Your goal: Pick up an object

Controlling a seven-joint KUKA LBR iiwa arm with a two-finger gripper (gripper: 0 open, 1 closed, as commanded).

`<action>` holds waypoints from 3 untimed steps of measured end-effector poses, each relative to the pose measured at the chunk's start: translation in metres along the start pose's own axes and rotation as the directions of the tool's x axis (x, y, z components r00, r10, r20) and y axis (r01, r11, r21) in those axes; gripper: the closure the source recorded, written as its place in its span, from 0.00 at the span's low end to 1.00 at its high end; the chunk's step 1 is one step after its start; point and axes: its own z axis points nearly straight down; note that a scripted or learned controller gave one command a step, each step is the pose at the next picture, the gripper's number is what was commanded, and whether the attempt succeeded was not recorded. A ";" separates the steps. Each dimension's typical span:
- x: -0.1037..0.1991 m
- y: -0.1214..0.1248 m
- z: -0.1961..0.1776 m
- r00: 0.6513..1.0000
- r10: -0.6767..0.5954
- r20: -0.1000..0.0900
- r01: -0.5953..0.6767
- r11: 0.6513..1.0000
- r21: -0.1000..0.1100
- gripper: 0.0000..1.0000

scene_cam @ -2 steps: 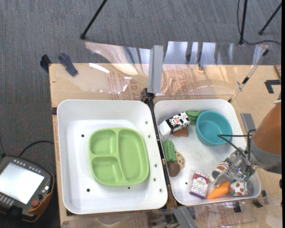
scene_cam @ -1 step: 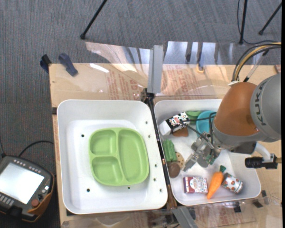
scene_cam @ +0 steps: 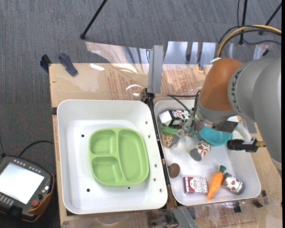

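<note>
arm low over the cluttered right bin

the right bin (scene_cam: 249, 172) holds the pickable things. nearest the gripper (scene_cam: 184, 132) is a small tin can (scene_cam: 200, 150) with a red and white label, lying tilted just right of it and below a teal bowl (scene_cam: 215, 136) that sits under the arm's wrist. at the bin's upper left lie a white carton with dark print (scene_cam: 176, 115) and, just below it, a green item (scene_cam: 168, 129); what that item is cannot be told. a small brown round object (scene_cam: 174, 169) rests at the bin's left wall. along the front edge lie a red and white box (scene_cam: 195, 185), a toy carrot (scene_cam: 215, 182) with a green top, slanted, and a second printed can (scene_cam: 232, 184) just beside the carrot.

the gripper hangs low in the upper left part of this bin, close to the green item and the carton. whether it is parted or closed cannot be told, and nothing can be seen gripped in it.

the left bin (scene_cam: 76, 127) bears a green divided plate (scene_cam: 118, 156) lying flat near its middle. a tablet-like handset (scene_cam: 19, 184) lies on the floor at lower left.
</note>
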 end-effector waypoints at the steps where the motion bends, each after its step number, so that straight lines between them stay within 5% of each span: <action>1: 0.029 -0.084 0.000 0.996 0.088 -0.001 -0.088 0.996 0.002 0.00; 2: -0.045 -0.031 0.000 0.995 0.098 -0.001 -0.098 0.995 -0.001 0.00; 3: -0.044 -0.028 -0.010 0.996 0.089 -0.002 -0.089 0.996 -0.001 1.00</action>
